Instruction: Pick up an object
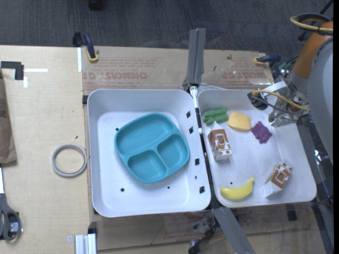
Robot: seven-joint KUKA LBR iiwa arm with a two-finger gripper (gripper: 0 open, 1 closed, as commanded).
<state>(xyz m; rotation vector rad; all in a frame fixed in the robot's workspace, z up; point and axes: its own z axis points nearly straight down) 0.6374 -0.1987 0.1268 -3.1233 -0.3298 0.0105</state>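
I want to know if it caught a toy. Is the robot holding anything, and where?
Cannot be told. The gripper hangs over the right bin, near the purple toy.

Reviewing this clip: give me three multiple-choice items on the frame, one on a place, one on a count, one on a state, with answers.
1. Where does the blue divided plate lie?
A. left bin
B. right bin
C. on the bench

2. How many small cartons are in the right bin?
A. one
B. two
C. four

3. How does the banana stand to the gripper?
A. gripped
B. lying apart, near the front wall
C. hanging in the air

Answers: 1 A, it sits inside the left bin. 2 B, one carton and another. 3 B, it rests on the bin floor far from the gripper.
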